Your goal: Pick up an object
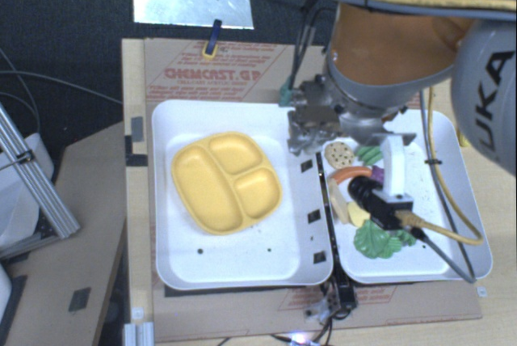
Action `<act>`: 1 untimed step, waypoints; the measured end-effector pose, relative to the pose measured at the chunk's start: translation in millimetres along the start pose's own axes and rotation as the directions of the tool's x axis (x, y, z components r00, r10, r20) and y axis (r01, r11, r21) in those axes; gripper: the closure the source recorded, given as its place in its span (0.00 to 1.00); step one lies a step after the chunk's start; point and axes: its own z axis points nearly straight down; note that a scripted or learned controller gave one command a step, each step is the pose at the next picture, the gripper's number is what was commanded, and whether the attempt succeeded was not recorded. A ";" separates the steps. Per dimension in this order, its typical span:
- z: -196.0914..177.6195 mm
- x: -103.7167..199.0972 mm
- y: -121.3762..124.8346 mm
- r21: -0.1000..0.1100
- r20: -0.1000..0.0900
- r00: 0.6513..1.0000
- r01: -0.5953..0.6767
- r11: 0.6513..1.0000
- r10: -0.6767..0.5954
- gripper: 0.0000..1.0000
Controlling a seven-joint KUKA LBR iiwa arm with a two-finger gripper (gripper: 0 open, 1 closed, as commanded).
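Grey and orange arm [404, 21] looming over the right bin [452, 255]. Left of that bin, left bin [242, 263] bearing a yellow divided tray [226, 181]. Inside the right bin, small toy foods [355, 175] piled near its left wall. Gripper [311, 122] above the wall; grip impossible to tell.

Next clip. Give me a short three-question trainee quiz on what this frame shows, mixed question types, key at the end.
1. True or false: the yellow divided plate lies in the left bin.
2. How many compartments does the plate have? A) two B) three C) five
3. Which bin is the arm above?

Key:
1. True.
2. B.
3. The right bin, where the green leafy toy, cracker and other small items lie.
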 end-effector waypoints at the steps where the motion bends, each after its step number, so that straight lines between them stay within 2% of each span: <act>1: -10.6 0.2 0.7 -0.002 0.000 1.000 0.006 1.000 -0.006 1.00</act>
